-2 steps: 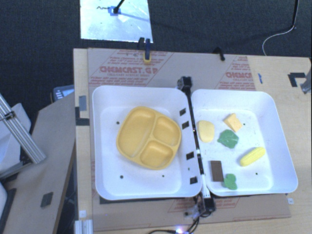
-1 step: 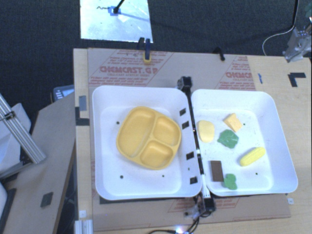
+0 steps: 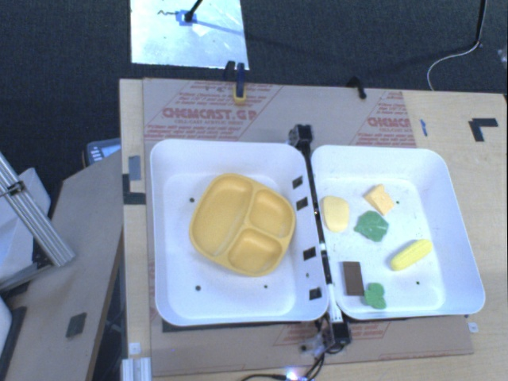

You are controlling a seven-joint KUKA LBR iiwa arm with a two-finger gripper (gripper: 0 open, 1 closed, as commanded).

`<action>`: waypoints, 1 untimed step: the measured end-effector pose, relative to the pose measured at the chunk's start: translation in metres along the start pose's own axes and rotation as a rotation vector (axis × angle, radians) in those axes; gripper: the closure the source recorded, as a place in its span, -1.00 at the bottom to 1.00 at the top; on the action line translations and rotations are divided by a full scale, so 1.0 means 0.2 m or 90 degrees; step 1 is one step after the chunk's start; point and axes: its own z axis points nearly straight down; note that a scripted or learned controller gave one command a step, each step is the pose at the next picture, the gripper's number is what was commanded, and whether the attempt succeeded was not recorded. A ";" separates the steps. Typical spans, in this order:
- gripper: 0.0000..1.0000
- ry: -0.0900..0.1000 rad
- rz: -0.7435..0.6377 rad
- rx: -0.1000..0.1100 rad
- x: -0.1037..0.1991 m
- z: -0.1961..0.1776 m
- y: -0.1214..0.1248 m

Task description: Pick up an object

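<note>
Scene: a counter (image 3: 444, 109) seen from above, bearing two shallow white bins side by side.
Landmark: the divider (image 3: 312, 213), the seam where the two bins meet; all places below are given from it.
Left bin (image 3: 171, 292): left of the divider; a yellow tray (image 3: 242, 223) with three sections lies in its middle, near the divider.
Right bin (image 3: 456, 236): right of the divider; holds six small toy foods.
Pale oval (image 3: 336, 213): just right of the divider.
Cheese wedge (image 3: 380, 199): farther right and a little higher.
Green leaf (image 3: 371, 226): just beside the oval, on its right.
Corn cob (image 3: 411, 254): well right of the divider, lying at a slant.
Brown bar (image 3: 352, 278): near the divider, toward the lower edge.
Green sprig (image 3: 375, 296): touching or almost touching the bar's lower right.
Gripper: I cannot tell its state, or whether it holds anything.
Step in hand: judging by the pieces all lying in the bin, nothing is picked yet; this looks like the start.
Next move: probably choosing one piece apart from its neighbours, such as the cob, and coming down over it.
Hard to make out: what the pale oval and the sprig depict; the small dark clips along the divider are blurred.
</note>
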 end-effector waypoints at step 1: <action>1.00 0.000 -0.002 0.000 -0.19 -0.01 0.18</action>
